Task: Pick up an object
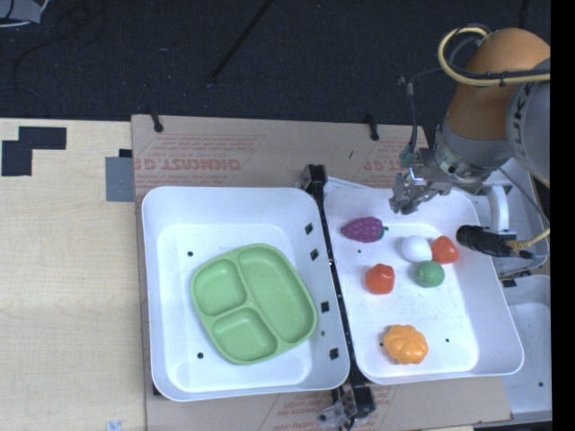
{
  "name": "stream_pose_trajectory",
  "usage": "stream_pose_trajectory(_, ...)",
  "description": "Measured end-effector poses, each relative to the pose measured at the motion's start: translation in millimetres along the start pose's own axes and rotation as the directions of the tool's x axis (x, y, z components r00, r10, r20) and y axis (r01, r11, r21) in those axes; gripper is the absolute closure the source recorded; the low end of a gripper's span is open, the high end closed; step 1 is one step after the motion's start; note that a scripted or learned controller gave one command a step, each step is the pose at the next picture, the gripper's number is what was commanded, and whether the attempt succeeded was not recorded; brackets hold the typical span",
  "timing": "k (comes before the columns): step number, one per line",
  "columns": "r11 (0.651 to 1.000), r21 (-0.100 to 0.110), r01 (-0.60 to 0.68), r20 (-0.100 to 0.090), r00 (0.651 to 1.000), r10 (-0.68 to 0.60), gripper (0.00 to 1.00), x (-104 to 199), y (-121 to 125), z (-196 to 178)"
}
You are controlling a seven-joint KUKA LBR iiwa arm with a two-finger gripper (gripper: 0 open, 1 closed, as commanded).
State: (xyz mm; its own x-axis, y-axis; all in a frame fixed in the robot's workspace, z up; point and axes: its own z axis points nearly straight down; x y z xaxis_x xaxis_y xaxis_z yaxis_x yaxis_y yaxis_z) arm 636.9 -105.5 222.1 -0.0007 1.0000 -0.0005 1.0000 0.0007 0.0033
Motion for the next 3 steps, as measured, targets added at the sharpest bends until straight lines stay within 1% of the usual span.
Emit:
stream_pose_trajectory(1, 1.000, 0.000, 0.000, 0.000, 1.000, 0.000, 1.00, -1.7, 0.8, -53.5)
stream_pose_trajectory(2, 1.000, 0.006, 0.003, -0.003, 1.000, -0.003, 1.00, 49.8, -5.5, -55.8)
stream_pose_trajectory(3, 1.000, 0.008, 0.003, -0.002, 1.000, -0.003, 1.00, 94.9, -15.0, -42.7)
